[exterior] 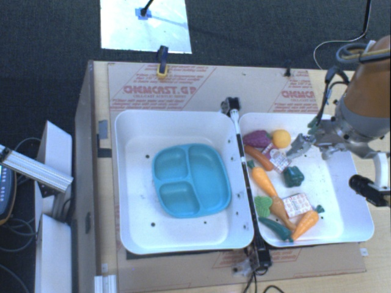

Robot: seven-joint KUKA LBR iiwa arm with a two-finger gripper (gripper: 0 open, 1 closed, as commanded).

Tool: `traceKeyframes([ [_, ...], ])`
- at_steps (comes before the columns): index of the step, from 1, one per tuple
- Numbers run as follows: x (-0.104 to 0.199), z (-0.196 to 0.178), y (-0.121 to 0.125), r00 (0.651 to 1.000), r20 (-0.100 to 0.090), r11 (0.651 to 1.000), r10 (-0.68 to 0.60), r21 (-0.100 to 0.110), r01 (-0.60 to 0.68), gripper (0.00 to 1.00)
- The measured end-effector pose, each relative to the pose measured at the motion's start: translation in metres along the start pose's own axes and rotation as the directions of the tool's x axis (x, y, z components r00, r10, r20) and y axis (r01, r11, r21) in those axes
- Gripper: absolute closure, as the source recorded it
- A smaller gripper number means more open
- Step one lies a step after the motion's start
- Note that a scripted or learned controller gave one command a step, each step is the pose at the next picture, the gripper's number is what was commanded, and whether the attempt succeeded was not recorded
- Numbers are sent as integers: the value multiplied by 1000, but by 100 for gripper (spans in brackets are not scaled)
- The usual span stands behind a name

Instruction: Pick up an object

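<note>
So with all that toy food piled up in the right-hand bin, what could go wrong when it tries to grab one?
The toys crowd along the right bin's left wall, several touching or overlapping. The end effector might catch two at once or none: the small packet beside it lies against a carrot. It could also nudge neighbours like the yellow ball or green pepper aside. Things tight against the wall may be hard to get around.

Even, bright overhead light, slightly cool cast. White bins close to overexposed, soft shadows under their rims. Blue tray has mild sheen. Glare on the shiny sheet far left. Dark floor loses detail. Overall soft, low resolution; arm at right slightly blurred, small items indistinct.
</note>
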State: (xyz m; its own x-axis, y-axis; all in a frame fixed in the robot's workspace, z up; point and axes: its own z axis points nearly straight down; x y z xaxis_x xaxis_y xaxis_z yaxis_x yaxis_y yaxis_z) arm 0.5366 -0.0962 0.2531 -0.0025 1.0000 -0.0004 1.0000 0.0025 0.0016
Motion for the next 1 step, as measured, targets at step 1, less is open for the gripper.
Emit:
traceKeyframes([
  [1, -15, 169, 14, 1000, 0, 1000, 1, -1, -1, 0],
])
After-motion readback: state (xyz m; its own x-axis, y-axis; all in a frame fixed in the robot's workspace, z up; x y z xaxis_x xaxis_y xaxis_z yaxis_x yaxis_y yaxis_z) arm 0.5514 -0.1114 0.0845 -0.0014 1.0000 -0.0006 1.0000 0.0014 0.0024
